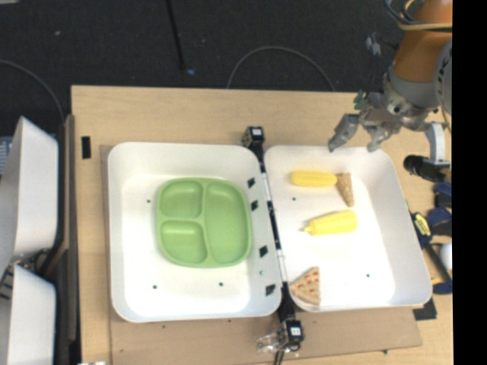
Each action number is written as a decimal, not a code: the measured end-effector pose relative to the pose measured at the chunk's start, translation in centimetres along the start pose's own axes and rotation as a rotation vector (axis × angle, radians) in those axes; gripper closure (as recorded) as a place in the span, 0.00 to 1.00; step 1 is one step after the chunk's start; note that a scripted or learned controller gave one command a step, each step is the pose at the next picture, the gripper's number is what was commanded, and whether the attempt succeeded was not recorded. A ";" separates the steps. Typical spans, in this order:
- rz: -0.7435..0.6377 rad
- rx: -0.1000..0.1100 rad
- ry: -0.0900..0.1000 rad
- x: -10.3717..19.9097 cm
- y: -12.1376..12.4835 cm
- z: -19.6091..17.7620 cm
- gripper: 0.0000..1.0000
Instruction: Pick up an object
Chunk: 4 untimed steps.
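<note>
My gripper (357, 139) hangs open above the far right corner of the right bin (380, 280), its two fingers spread and nothing between them. Inside that bin lie a yellow corn cob (313, 179) near the back, a tan cone-shaped piece (346, 188) just to its right, a yellow bottle-like toy (332, 223) in the middle, and a pizza slice (307, 286) at the front left corner. The gripper sits behind and to the right of the corn cob, apart from every object.
The left bin (129, 280) holds a green divided plate (204, 221). A black clamp (253, 136) sits at the back where the bins meet. Tools and clutter (434, 226) lie along the bench's right edge. White boxes (30, 204) stand at far left.
</note>
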<state>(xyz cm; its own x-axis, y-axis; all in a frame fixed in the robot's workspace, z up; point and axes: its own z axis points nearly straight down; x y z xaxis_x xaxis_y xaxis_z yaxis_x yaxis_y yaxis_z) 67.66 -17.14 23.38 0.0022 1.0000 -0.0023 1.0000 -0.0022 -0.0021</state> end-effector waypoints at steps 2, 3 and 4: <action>0.001 -0.009 0.001 0.8 -0.6 11.1 0.00; -0.001 -0.017 -0.002 0.7 -0.3 9.4 1.00; -0.001 -0.010 0.000 0.3 -0.3 2.9 1.00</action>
<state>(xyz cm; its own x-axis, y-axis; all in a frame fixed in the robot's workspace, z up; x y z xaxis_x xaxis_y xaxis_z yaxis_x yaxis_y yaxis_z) 67.36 -16.86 20.49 0.0015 1.0000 -0.0021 1.0000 -0.0015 0.0080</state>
